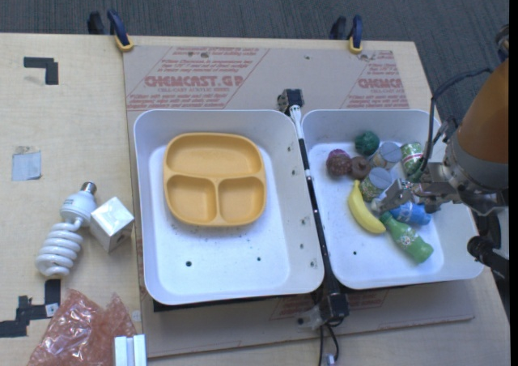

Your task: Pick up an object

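Down among the clutter of the right bin (453,263), the gripper (402,193) is sitting low over the pile, but honestly I can't tell if it's spread or pinched, or whether it has anything, since it's all a jumble of metal and toys there. Using the banana (363,210) as the landmark: the gripper is just to the right of its upper end, right up against a blue thing (413,214). A green bottle (409,241) lies tilted just right of the banana's lower end. Above the banana there's a dark red ball (339,163), and a green ball (367,142) a bit further up, plus a greyish can (389,152) and a green-printed can (412,154). Behind the gripper the arm's orange band (490,117) comes in from the right edge. Well left of the banana, the left bin (154,194) holds a yellow divided tray (214,177). Way further left, out on the bench (73,121), a spiral light bulb (66,232) lies touching a small white box (112,223).
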Controlling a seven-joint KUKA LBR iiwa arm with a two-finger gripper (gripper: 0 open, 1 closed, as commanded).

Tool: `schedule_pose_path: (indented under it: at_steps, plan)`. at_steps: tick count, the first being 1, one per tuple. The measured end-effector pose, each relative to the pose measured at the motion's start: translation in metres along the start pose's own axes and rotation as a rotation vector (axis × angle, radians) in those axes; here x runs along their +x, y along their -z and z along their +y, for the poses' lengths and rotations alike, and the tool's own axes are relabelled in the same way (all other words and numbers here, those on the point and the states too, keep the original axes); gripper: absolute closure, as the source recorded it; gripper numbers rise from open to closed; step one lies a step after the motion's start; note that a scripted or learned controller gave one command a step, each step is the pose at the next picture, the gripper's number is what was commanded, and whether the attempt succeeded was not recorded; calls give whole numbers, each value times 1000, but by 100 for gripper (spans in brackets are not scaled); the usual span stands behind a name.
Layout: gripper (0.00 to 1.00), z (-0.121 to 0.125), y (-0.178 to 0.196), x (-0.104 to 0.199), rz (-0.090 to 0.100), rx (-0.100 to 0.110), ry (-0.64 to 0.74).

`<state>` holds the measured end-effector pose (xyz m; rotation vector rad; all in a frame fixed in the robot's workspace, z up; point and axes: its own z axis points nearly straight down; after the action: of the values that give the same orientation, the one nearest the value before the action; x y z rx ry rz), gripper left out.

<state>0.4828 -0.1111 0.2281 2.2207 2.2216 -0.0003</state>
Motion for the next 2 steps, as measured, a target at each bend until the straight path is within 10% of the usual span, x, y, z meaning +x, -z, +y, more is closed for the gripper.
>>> schedule_pose_path:
  at_steps: [1, 2]
  plan:
    - [0, 117, -136, 2, 0, 0, -1]
    - [0, 172, -138, -7, 4, 22, 5]
